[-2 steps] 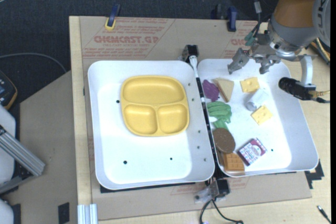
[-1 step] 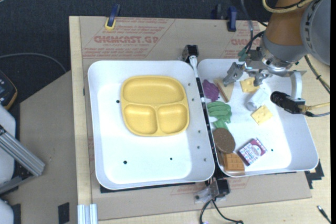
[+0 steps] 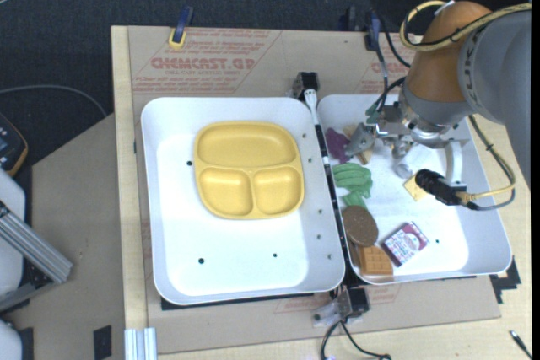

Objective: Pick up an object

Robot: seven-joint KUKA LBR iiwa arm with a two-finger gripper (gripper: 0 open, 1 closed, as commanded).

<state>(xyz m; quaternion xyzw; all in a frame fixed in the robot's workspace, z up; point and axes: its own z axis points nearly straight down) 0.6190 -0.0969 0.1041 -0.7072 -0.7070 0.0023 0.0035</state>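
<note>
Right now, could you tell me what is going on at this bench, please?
The arm reaches in over the right bin, with its gripper low near the bin's far left corner, by a purple item and a green one. Nothing shows between its fingers. A brown disc, a cracker and a small packet lie nearer the front. The left bin holds a yellow tray.

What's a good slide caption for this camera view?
Gripper hovers over right bin of small objects; yellow divided tray fills left bin.
</note>
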